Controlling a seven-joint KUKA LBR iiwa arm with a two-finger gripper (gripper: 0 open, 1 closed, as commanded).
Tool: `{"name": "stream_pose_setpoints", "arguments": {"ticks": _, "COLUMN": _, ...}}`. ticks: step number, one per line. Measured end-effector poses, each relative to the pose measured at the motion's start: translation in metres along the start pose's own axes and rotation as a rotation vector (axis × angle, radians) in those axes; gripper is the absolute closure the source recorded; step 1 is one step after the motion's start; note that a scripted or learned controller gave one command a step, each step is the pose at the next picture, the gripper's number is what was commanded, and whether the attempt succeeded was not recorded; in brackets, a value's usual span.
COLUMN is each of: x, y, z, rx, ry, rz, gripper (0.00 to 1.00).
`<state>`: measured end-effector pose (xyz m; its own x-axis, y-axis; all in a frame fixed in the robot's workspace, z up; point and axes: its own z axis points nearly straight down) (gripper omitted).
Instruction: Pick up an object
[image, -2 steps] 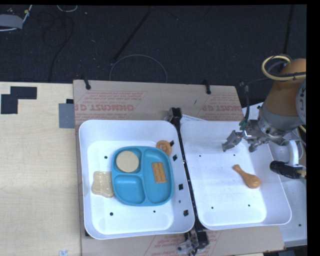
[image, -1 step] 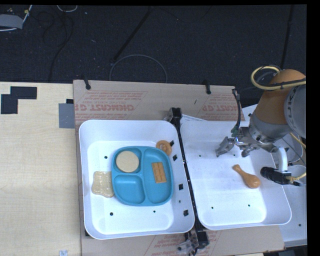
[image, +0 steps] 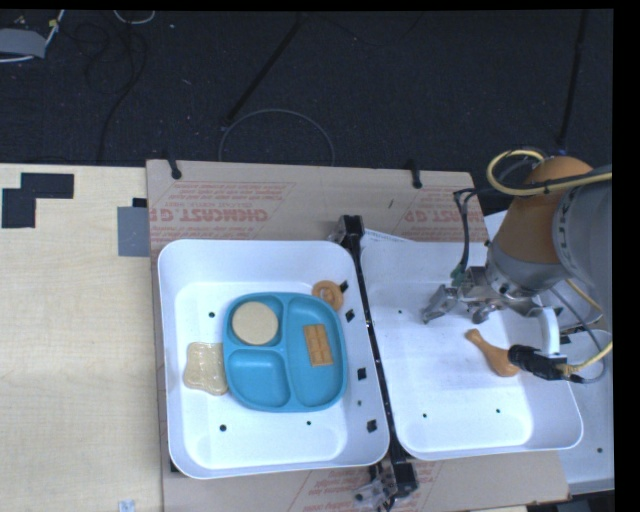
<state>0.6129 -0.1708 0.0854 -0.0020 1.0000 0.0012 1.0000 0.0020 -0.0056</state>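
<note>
Pale wooden worktop (image: 70, 330) is carrying two white bins; the left bin (image: 190, 440) is holding a blue sectioned tray (image: 270, 385). Over the right bin (image: 450, 420), the pincer (image: 458, 303) is hanging splayed and ungripping, near a tan drumstick-shaped object (image: 492, 353) lying apart from it.

Candidates: tan wooden spoon-like piece (image: 491, 353) lies flat at 3 o'clock in the right bin (image: 440, 420). Blue divided tray (image: 270, 385) sits mid left bin (image: 190, 440), holding a round cracker (image: 254, 322) and orange bar (image: 318, 345).
</note>
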Motion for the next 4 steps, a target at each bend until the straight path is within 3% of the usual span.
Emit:
{"name": "stream_pose_setpoints", "arguments": {"ticks": 1, "x": -0.001, "y": 0.001, "z": -0.012, "rx": -0.002, "ry": 0.000, "rz": 0.001, "gripper": 1.00}}
{"name": "stream_pose_setpoints", "arguments": {"ticks": 4, "x": -0.004, "y": 0.003, "z": -0.173, "rx": -0.009, "ry": -0.002, "rz": 0.000, "gripper": 1.00}}
